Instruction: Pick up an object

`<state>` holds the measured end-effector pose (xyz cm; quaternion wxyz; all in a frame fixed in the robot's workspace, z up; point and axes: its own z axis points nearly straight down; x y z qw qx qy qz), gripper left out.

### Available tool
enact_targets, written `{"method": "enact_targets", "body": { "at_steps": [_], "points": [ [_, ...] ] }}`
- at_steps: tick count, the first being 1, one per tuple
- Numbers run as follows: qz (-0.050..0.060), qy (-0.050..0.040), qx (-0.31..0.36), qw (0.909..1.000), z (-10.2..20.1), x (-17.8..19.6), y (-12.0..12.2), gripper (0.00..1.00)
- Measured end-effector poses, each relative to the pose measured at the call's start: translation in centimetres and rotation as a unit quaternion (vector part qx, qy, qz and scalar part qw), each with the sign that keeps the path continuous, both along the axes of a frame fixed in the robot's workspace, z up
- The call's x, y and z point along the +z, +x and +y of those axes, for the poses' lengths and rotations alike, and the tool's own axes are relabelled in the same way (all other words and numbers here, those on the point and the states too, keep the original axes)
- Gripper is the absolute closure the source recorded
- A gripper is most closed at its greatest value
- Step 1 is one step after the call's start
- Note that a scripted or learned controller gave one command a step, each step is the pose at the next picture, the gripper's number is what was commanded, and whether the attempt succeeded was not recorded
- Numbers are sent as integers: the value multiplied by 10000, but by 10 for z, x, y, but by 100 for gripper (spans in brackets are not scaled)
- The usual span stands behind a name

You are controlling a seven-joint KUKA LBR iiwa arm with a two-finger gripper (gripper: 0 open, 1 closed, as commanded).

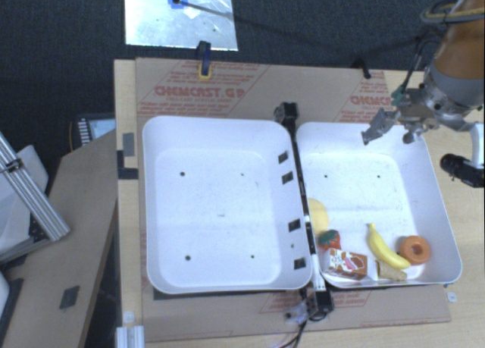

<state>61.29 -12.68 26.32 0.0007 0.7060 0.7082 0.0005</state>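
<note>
My gripper [391,133] hangs over the far right corner of the right bin [356,180], its two fingers spread apart with nothing between them. The objects lie far from it, along the right bin's near edge: a yellow banana [383,247], an orange ring-shaped piece [414,249], a red and white packet [348,263], a small red and green item [329,239] and a pale yellow round object [317,214] against the divider.
The left bin [220,202] sits beside the right one, joined by a black clamp strip [298,195]. A shiny metal sheet [180,5] lies on the dark floor beyond the bench. A yellow clip [204,62] stands at the bench's far edge.
</note>
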Motion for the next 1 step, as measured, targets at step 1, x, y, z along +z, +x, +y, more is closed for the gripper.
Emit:
{"method": "enact_targets", "body": {
  "at_steps": [1],
  "points": [
    [-18,-2,15,10000,0,11,1,100]
  ]
}}
